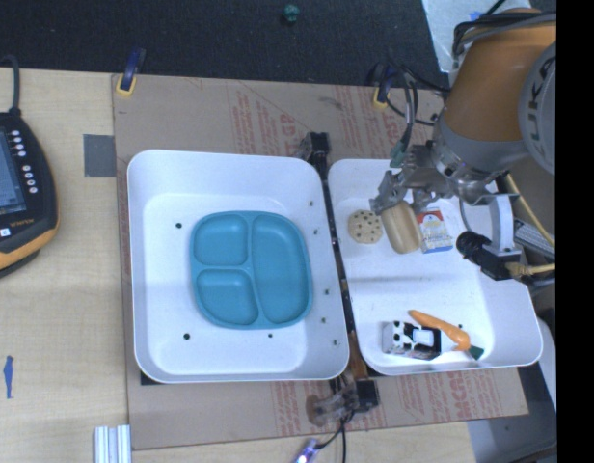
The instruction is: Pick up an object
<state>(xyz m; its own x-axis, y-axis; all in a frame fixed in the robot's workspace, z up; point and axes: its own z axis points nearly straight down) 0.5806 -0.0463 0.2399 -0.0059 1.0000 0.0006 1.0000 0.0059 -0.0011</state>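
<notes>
The right white bin (499, 302) holds several small things. A round speckled cookie (364, 226) lies near its left wall. Beside it is a tan, loaf-like piece (401, 230), and a small white and red carton (435, 232) lies just to the right of that. My gripper (401, 197) hangs over the bin's far part, right above the top end of the tan piece, which it partly hides. At the bin's near end lie an orange carrot (440, 328) and a black and white patterned block (412, 340).
The left white bin (152, 258) holds a blue divided plate (250, 268). The grey and orange arm (495, 85) fills the upper right. A teach pendant (13, 191) rests at the bench's left edge. Clamps (317, 146) join the bins at the middle.
</notes>
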